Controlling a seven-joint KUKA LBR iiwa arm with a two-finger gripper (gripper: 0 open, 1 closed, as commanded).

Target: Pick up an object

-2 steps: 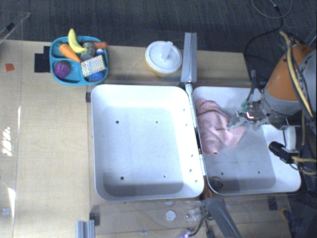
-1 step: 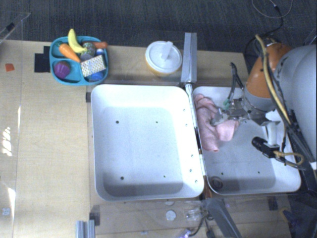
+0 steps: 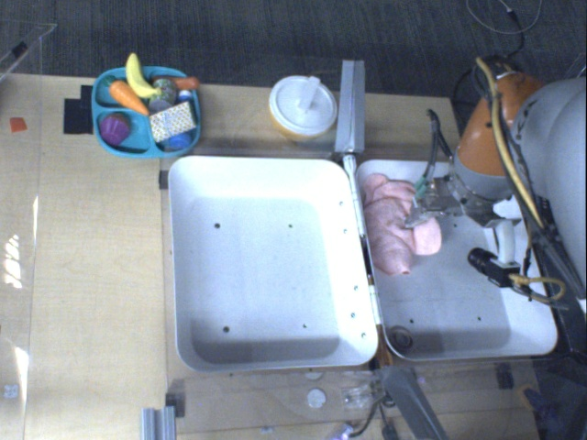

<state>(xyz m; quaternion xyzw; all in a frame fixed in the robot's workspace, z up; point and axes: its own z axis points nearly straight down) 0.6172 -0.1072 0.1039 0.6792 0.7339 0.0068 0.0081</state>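
Right bin (image 3: 459,324): tool (image 3: 424,211) low, at pink object (image 3: 394,227).

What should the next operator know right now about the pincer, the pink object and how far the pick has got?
Pincer: low in the right bin, at the pink object's right edge; finger state unclear.
Pink object: soft, lumpy, lying on the right bin's floor against its left wall.
Left bin: nothing to pick there.
Done: arm brought down to the object.
Left: confirm a grasp, then lift it.
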